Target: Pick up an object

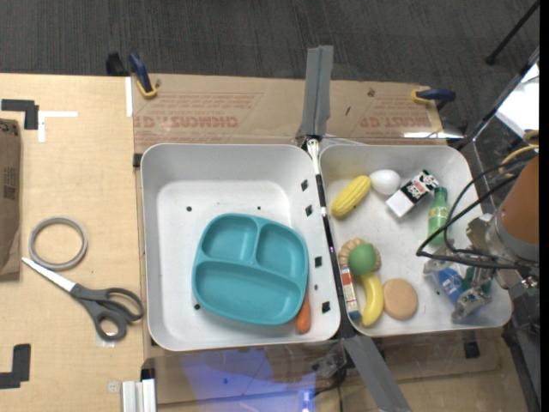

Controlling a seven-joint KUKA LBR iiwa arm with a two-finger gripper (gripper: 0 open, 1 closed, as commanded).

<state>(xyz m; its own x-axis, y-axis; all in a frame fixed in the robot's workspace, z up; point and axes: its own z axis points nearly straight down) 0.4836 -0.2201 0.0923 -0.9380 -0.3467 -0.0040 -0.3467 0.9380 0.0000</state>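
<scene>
A: So where are the jaws (467, 294) right now?

B: Low in the right bin (403, 157), at its near right corner, hanging from the grey arm (523, 221) that reaches in from the right. They sit close by a blue and clear packet (448, 280) on the bin floor.

A: Spread or pressed together?

B: I cannot tell; cables and the wrist blur that part, and nothing shows plainly between the fingers.

A: What could be picked?

B: Plenty, all in the right bin. A yellow corn cob (350, 195) lies near the far left, a white egg (384, 180) just beside it, then a small black and white carton (413, 192). A green bottle (438, 213) stands near the right wall. Nearer the front, a green ball (363, 258) touches a banana (371, 299), and a tan round bun (400, 299) lies just beside the banana.

A: And the left bin (223, 157)?

B: A teal divided plate (250, 269) lies in it, with an orange carrot (304, 316) at its near right edge.

A: Anything on the table (69, 178)?

B: Scissors (90, 299) and a roll of tape (57, 242), well apart from the bins.
</scene>
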